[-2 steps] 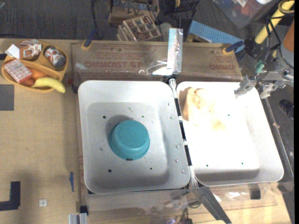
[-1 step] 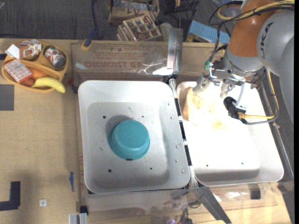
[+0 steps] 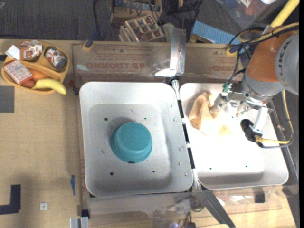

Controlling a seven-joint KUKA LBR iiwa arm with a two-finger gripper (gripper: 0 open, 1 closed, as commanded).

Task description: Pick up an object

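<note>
A crumpled tan cloth-like object (image 3: 199, 110) lies in the upper left part of the right bin (image 3: 247, 172). My gripper (image 3: 230, 108) hovers just to its right, over the bin's upper middle. Its fingers are spread and open, with nothing between them, and the left fingertip (image 3: 217, 109) is close to the tan object's right edge. A small pale yellow scrap (image 3: 223, 129) rests on the bin floor below the gripper. In the left bin (image 3: 95, 103) a teal bowl (image 3: 132, 141) sits upside down near the middle.
The grey arm with its orange band (image 3: 266, 63) comes in from the upper right, trailing a black and yellow cable (image 3: 259, 139) over the right bin. A yellow dish holding a banana and snacks (image 3: 35, 68) stands at the far left. A cardboard wall (image 3: 123, 65) runs behind the bins.
</note>
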